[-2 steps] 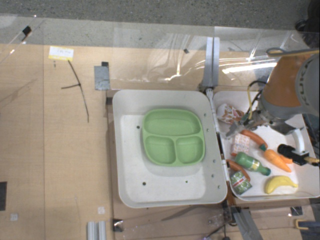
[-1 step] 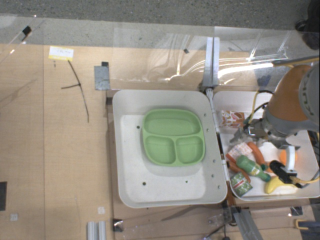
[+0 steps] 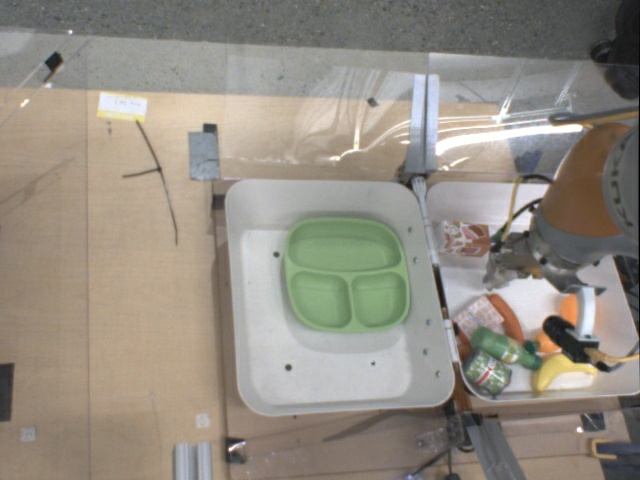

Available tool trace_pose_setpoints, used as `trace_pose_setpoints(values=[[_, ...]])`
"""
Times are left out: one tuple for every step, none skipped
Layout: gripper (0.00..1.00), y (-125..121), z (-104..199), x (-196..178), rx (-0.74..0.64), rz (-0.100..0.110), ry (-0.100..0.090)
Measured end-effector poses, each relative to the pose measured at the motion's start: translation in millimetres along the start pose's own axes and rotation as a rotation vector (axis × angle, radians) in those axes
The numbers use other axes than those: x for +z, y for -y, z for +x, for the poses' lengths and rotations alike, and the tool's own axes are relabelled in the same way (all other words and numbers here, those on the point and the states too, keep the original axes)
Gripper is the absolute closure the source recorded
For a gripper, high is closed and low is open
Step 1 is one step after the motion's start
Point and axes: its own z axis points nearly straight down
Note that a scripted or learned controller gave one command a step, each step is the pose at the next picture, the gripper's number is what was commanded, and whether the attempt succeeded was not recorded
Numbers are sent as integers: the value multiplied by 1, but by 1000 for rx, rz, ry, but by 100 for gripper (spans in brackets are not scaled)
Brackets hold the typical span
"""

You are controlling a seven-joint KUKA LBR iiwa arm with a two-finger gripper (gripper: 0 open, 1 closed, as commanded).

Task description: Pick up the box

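A green divided tray point(image 3: 347, 272) is sitting in the left bin point(image 3: 250, 298), well away from the work, so nothing there is needing attention. Across the divider, in the right bin point(image 3: 455, 203), the box point(image 3: 464, 236) is lying flat near the far left corner, a small white carton with a red and orange print, just beside the bin wall. Nearer the front edge a jumble is crowding together: a red-and-white packet point(image 3: 478, 316), an orange carrot-like piece point(image 3: 507, 314), a green bottle point(image 3: 503, 346), a green can point(image 3: 486, 372) and a yellow banana point(image 3: 558, 373).

The gripper point(image 3: 512, 266) is hanging over the middle of that bin, to the right of the box and a little toward the front, not touching it. From where I am standing I cannot tell whether the jaws are spread or pressed together; the wrist is hiding them.

To do this step well, I would say the arm is needing to travel left and toward the far wall until it is centred over the carton, with the jaws turned across its narrower side. The wall is sitting close on the left, so one finger may be catching on it; coming down slightly inboard looks safer. Descending straight also matters, since the box is looking light and may skid.
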Motion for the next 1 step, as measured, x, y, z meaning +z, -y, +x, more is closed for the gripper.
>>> trace_pose_setpoints(values=[[0,0,0,0,0,0,0]])
